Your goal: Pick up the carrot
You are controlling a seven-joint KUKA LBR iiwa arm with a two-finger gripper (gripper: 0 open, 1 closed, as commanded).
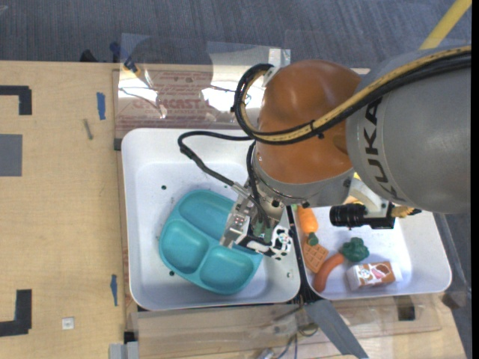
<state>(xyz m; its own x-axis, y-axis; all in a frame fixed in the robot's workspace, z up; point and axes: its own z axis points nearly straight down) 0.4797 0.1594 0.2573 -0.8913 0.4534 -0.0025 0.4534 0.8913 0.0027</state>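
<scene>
Camera view: tool (251, 234) over teal tray (196, 245) in left bin (142, 200), can't tell grip state; carrot (307, 221) in right bin (430, 264).

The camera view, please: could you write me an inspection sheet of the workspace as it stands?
Surface: two white bins side by side on a wooden bench.
Job's things: carrot lies in the right bin, free, near the divider.
Clutter: teal divided plate in the left bin; waffle, sausage, green toy and small packet in the right.
Grippers: gripper over the plate's right edge; finger state unclear.
Cables: black cable loops over the left bin; yellow hose on the arm.
Surroundings: grey carpet.
</scene>
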